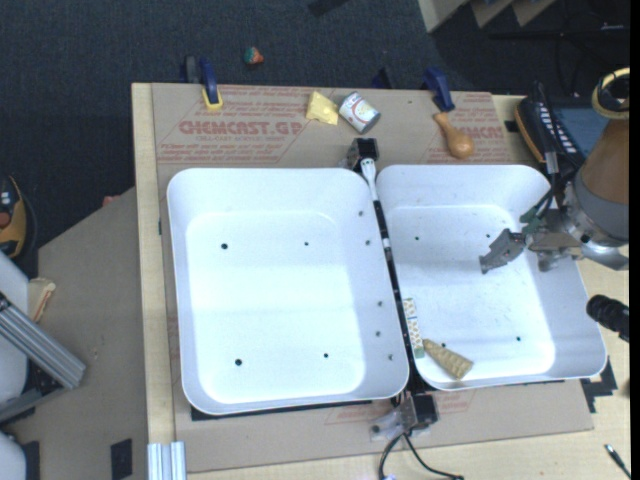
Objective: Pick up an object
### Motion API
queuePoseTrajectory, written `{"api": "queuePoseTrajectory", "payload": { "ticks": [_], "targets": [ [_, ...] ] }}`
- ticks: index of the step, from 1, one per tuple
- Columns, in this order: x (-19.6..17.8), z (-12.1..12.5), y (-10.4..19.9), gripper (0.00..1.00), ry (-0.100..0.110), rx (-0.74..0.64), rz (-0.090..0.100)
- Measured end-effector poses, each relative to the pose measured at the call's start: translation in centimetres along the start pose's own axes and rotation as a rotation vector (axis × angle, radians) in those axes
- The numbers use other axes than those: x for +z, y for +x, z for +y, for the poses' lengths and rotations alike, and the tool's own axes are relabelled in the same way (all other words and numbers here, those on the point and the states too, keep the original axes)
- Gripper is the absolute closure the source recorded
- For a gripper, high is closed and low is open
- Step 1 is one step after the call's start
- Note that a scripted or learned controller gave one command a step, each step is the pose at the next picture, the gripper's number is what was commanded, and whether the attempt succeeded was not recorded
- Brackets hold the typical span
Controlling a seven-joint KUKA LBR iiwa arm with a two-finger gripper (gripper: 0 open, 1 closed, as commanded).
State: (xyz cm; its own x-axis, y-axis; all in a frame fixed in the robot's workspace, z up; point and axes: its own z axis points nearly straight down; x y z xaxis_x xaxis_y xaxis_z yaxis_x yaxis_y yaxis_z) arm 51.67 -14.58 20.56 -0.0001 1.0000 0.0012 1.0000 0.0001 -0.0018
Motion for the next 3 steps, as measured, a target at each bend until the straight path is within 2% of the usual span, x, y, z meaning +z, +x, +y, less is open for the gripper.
{"api": "queuePoseTrajectory", "payload": {
  "ticks": [1,2,3],
  "targets": [
    [-15.7,1.5,6.1,0.00,-0.023,-0.009,-0.002],
    [-15.7,1.3,5.7,1.00,-0.007,-0.001,-0.003],
    [-7.9,-1.2,12.7,1.00,0.007,-0.006,0.001]
  ]
}}
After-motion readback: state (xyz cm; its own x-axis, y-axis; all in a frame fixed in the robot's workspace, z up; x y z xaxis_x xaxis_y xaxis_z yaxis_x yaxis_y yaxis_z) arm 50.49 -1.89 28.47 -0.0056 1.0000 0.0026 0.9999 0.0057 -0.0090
